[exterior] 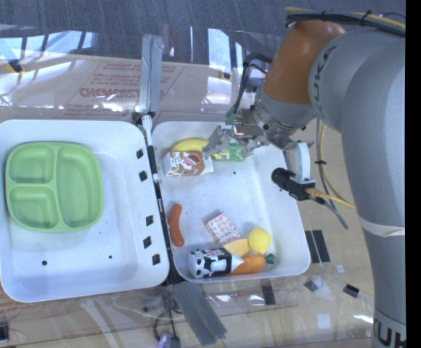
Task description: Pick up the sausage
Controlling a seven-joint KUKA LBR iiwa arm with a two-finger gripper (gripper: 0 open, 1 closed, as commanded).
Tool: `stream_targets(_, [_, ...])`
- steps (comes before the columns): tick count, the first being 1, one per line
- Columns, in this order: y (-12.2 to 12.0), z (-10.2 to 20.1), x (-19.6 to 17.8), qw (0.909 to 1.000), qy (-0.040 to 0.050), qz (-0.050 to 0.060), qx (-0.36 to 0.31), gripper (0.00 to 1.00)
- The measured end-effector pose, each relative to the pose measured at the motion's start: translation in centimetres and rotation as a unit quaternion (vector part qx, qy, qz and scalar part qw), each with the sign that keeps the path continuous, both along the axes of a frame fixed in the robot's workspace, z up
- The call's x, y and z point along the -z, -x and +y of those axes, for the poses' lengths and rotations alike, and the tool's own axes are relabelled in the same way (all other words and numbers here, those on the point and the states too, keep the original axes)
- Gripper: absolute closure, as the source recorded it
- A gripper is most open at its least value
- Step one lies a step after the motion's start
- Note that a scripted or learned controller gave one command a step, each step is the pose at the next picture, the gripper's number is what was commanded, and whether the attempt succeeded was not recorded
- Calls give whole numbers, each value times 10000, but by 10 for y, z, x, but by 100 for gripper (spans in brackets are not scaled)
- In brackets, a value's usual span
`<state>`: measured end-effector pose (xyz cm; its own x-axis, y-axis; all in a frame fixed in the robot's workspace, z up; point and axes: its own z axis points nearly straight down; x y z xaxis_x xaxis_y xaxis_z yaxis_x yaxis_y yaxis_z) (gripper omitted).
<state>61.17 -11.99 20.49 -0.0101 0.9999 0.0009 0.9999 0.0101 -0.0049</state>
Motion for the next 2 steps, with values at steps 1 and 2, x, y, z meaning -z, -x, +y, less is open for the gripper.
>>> stream_targets(1, [36, 102, 14, 9964, 0, 2, -843, 0])
stream_targets(2, [136, 42, 14, 9949, -3, -3, -1007, 0])
